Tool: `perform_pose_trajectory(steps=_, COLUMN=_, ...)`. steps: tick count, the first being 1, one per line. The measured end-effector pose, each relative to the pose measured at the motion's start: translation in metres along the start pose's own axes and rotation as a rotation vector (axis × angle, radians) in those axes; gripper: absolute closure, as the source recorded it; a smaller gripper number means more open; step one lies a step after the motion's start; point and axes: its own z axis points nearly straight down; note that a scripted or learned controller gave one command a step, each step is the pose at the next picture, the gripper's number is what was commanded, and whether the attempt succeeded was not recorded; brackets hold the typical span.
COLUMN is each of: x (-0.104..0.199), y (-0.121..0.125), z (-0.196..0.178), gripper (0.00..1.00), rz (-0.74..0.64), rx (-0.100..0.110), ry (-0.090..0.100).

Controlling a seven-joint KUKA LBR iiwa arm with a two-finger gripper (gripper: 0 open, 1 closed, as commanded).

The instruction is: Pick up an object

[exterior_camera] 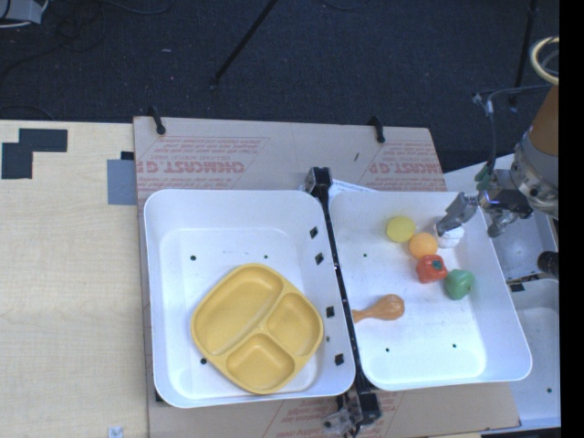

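Observation:
The right bin (429, 359) holds a cluster of small toys near its far right side: a yellow ball (400, 229), an orange ball (422, 245), a red piece (431, 268) and a green piece (459, 284). An orange drumstick-shaped toy (380, 309) lies near the bin's left wall. A small white piece (450, 237) rests beside the orange ball. My gripper (474, 221) hangs over the bin's far right rim, open, with nothing between its fingers. Its left finger (453, 215) is just above the white piece.
In the left bin (169, 245) lies a yellow divided plate (257, 327). A black divider (335, 281) joins the two bins. Cardboard lies under both bins, and a wooden bench top stretches to the left.

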Motion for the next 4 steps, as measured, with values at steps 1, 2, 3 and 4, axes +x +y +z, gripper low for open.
perform_pose_trajectory(steps=1, x=0.000, y=0.002, z=-0.008, gripper=0.00, rz=-0.003, rx=-0.013, ry=-0.003)
perform_pose_trajectory(steps=2, x=-0.003, y=0.002, z=0.056, gripper=0.00, rz=-0.002, rx=-0.006, ry=-0.001)
perform_pose_trajectory(steps=3, x=-0.008, y=0.007, z=0.103, gripper=0.00, rz=-0.002, rx=-0.008, ry=-0.001)
perform_pose_trajectory(steps=4, x=-0.005, y=0.011, z=0.146, gripper=0.00, rz=-0.002, rx=-0.009, ry=-0.001)
